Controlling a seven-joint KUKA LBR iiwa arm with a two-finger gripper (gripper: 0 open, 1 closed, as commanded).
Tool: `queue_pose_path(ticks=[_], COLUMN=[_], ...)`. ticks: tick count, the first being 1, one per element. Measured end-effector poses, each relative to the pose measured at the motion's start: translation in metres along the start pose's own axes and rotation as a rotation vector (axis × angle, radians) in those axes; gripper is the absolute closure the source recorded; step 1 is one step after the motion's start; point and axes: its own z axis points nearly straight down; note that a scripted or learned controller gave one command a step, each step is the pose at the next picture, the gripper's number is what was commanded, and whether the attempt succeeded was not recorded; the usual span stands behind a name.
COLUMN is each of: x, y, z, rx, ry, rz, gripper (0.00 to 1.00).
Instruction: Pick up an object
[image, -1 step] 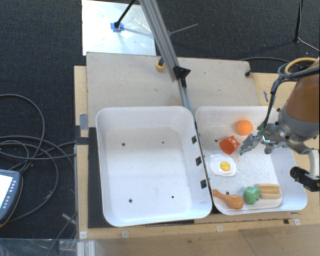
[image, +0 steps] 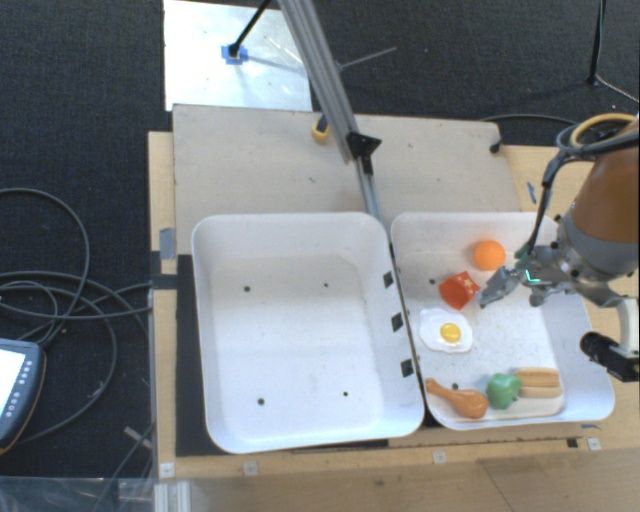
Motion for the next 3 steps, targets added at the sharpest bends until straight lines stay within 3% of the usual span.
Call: queue_pose_path(ticks=[1,2,3], x=[0.004,0.005,0.003], y=[-0.002,-0.001,0.001], z=[0.062,0.111,0.098], rx=[0.006,-0.001,-0.006], ry=[0.001,0.002,0.000], rz=[0.002,0.003,0.002], gripper=[0.00,0.00,1.00])
